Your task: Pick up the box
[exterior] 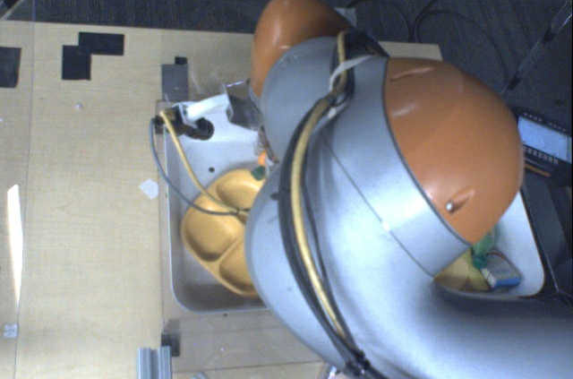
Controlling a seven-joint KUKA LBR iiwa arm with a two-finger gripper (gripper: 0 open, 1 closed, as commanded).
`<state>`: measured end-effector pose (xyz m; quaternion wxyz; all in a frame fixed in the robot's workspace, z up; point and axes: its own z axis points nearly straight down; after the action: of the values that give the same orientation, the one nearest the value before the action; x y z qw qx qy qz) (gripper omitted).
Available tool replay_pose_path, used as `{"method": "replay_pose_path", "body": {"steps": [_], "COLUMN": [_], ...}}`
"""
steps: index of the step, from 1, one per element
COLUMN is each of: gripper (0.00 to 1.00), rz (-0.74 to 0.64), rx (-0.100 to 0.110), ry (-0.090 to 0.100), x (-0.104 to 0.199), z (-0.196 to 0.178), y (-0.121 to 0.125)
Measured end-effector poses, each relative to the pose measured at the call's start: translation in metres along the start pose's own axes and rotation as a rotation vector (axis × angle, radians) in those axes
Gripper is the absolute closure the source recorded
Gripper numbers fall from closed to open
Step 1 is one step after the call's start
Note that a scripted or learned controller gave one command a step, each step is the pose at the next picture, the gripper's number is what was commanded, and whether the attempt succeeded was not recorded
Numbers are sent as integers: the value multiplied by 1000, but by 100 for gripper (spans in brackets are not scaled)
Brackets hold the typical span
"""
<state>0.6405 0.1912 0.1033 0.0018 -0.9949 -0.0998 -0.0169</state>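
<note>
The grey and orange arm (385, 216) is the largest thing here, and it covers most of the 2 bins. It bends down to the claw (251, 122), which sits over the far part of the left bin (183, 288). The arm hides the lower part of the claw, so I cannot tell how far it is open or whether it has hold of anything.

The right bin (537, 279) is well apart from the claw, to its right and nearer to the camera, and just 1 corner of it shows under the arm. Some yellow rounded pieces (219, 229) lie in the left bin, near the claw on its camera side. In the right bin's corner lie a yellow thing (458, 276), a small blue and white box (503, 275) touching it, and a green thing (485, 245) just behind the box.
</note>
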Motion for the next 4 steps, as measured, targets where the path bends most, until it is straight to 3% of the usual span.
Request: {"method": "replay_pose_path", "body": {"steps": [1, 2, 3, 4], "gripper": [100, 100, 0, 0], "rz": [-2, -134, -134, -17], "rx": [4, 4, 4, 3], "ry": [-14, -30, -37, -28], "x": [28, 31, 30, 27], "z": [11, 17, 16, -139], "y": [-40, -40, -39, -40]}}
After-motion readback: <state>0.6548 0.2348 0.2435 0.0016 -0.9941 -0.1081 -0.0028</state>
